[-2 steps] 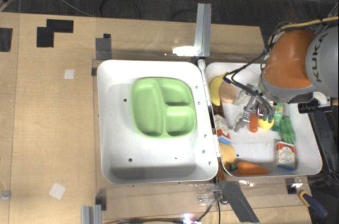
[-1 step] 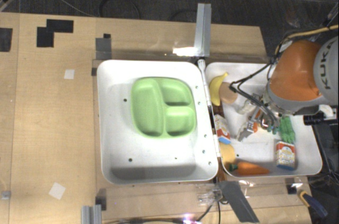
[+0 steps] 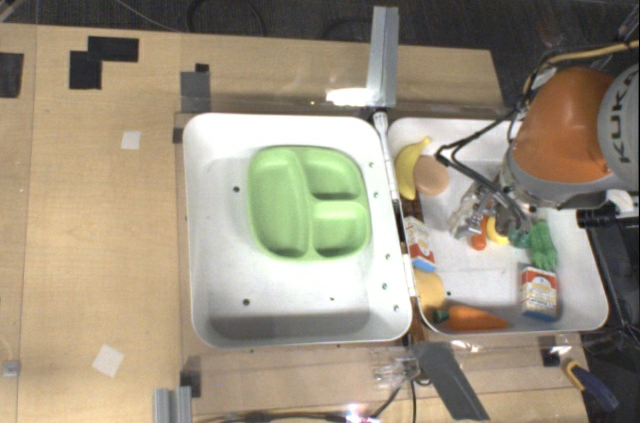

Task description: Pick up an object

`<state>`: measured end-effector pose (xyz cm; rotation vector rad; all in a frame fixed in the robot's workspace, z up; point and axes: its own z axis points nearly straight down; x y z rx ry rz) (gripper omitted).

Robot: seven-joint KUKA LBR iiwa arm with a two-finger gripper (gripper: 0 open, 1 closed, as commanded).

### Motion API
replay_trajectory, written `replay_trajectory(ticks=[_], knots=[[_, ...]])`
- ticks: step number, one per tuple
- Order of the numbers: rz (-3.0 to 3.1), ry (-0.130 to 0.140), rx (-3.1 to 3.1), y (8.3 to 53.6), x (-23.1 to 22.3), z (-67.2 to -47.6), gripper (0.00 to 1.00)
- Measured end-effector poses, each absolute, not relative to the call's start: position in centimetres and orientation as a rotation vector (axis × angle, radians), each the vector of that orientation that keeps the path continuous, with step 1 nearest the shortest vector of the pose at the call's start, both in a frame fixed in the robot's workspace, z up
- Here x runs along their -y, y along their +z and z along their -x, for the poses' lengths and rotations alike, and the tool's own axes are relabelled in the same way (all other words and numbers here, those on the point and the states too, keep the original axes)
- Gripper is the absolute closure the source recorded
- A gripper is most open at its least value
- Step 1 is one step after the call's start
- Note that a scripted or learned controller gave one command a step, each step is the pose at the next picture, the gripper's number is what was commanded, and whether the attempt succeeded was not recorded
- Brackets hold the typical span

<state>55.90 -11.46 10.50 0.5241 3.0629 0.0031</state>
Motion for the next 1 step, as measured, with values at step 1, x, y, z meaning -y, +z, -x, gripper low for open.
replay_trajectory(ticks=[1], knots=[[0.008,-0.006,-3.127,23.19,18.05,-56.77,1.0]])
